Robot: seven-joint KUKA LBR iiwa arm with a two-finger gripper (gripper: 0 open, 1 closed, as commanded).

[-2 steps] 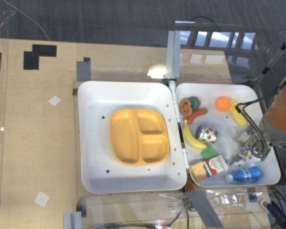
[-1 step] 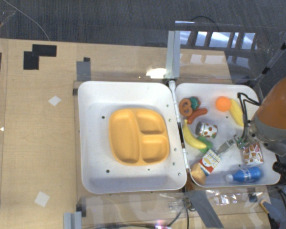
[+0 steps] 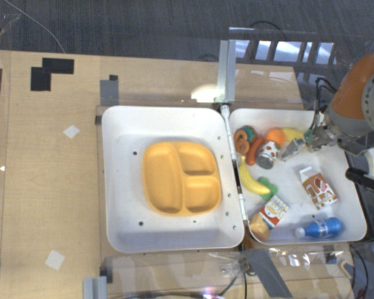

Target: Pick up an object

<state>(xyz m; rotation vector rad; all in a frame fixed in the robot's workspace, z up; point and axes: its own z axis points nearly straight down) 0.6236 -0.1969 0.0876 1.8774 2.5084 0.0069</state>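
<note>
The right bin (image 3: pixel 355 226) holds several small items. At its far left lie a brown doughnut (image 3: pixel 242 139), an orange (image 3: pixel 275 136) and a small can (image 3: pixel 265 157). A banana (image 3: pixel 252 179) lies along the left wall. Toward the front are a small yellow-and-red carton (image 3: pixel 274 209), a brown-and-white carton (image 3: pixel 318 189) and a blue bottle (image 3: pixel 319 228). My gripper (image 3: pixel 292 148) hangs low over the far part of this bin, just right of the can and below the orange, with nothing visibly between its tips. The grey arm with its orange band (image 3: pixel 355 95) comes in from the right.
The left bin (image 3: pixel 121 229) holds a yellow divided plate (image 3: pixel 181 178). A metal post (image 3: pixel 227 70) stands behind the wall between the bins. A green piece (image 3: pixel 269 184) and a tan bread-like piece (image 3: pixel 259 228) also lie in the right bin. Black cables hang by the arm.
</note>
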